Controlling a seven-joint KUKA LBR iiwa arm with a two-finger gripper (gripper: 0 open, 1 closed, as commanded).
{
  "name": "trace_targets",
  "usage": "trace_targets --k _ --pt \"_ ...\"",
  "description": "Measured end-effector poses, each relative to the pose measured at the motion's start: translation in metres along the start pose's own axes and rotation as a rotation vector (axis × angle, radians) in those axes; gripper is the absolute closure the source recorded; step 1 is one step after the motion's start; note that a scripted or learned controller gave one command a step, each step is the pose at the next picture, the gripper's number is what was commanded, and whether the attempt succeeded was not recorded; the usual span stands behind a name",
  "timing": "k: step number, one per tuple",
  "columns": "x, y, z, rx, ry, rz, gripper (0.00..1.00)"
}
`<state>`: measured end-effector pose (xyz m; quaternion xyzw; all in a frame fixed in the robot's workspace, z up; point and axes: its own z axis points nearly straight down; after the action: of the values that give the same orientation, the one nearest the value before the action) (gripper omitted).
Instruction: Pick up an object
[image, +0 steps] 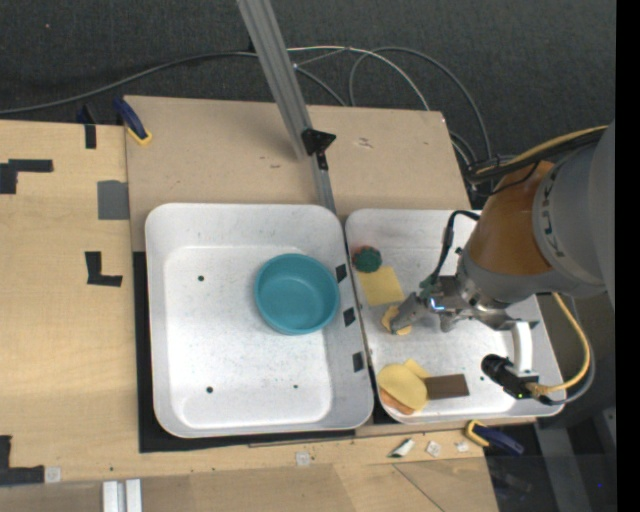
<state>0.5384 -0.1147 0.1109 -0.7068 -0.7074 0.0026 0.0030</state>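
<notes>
Plywood surface (240, 150) carries two shallow white bins side by side, and the grey arm (560, 230) with its orange band reaches in from the right over the right bin (415, 228). The left bin (180, 300) holds a teal bowl (296, 292) toward its right side. In the right bin, a yellow block (381, 286) lies near the left wall with a small green and red piece (368, 259) just beyond it, and a yellow rounded thing (402, 385) sits at the near edge beside a brown block (446, 386). The pincer (412, 312) is down at a small tan object (397, 320) in the middle of the bin; whether it is clenched or released I cannot tell from here. To my eye, the grasp wants the tan object squarely centred before any lift, then a straight, slow rise clear of the yellow block.
</notes>
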Motion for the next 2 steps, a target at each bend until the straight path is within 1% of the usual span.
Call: trace_targets --k 1,2 --pt "0.001 0.001 -0.013 -0.003 0.001 -0.002 1.0" --pt "0.005 -0.001 -0.075 -0.012 -0.001 -0.001 1.0"
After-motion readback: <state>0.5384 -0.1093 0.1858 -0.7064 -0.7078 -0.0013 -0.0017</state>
